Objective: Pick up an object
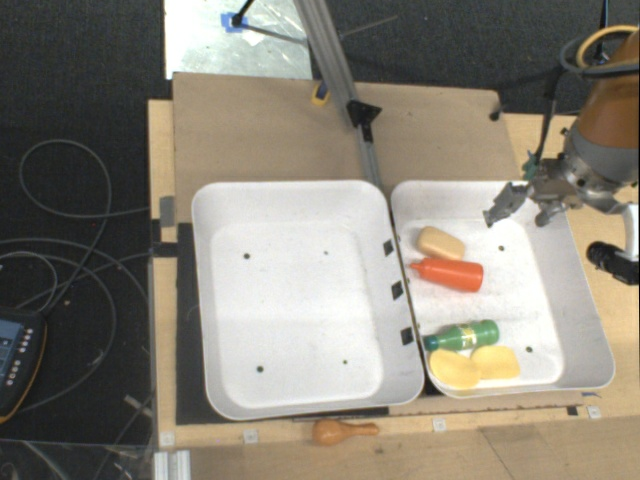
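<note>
The right bin [570,298] holds a tan bread-like piece [441,242], a red-orange bottle [449,273] lying on its side, a green bottle [462,336] with a yellow label, and two yellow pieces [474,366] at the front edge. My gripper [522,205] hangs above the bin's far right corner, up and to the right of the tan piece. Its two fingers stand apart, with nothing between them.
The left bin [295,293] lies beside the right one. A tan pear-shaped object [343,430] rests on the bench in front of the bins. A grey pole [335,63] slants in from the top. Cables lie on the dark floor at left.
</note>
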Controlling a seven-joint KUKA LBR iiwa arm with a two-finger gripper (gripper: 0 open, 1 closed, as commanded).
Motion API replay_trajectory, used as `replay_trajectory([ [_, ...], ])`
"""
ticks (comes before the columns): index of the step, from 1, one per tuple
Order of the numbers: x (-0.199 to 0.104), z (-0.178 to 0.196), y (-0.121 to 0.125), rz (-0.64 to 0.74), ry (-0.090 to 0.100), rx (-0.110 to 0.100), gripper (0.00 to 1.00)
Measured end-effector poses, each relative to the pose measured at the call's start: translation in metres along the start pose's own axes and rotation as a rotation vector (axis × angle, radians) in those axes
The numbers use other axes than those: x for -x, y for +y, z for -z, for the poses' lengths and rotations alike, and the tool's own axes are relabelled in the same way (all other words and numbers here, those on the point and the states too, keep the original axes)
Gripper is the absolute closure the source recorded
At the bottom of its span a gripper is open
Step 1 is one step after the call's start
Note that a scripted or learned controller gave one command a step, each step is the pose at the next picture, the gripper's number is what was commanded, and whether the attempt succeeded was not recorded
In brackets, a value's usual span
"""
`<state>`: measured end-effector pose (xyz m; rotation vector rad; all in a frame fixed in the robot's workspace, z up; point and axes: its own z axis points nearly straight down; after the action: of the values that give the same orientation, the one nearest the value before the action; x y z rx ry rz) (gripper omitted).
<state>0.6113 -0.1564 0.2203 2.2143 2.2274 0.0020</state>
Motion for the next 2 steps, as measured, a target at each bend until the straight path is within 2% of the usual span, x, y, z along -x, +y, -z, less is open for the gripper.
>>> replay_trajectory([
  [1,0.0,0.0,0.0,0.0,0.0,0.0,0.0],
  [2,-0.003,-0.045,0.007,0.002,0.0,-0.003,0.0],
])
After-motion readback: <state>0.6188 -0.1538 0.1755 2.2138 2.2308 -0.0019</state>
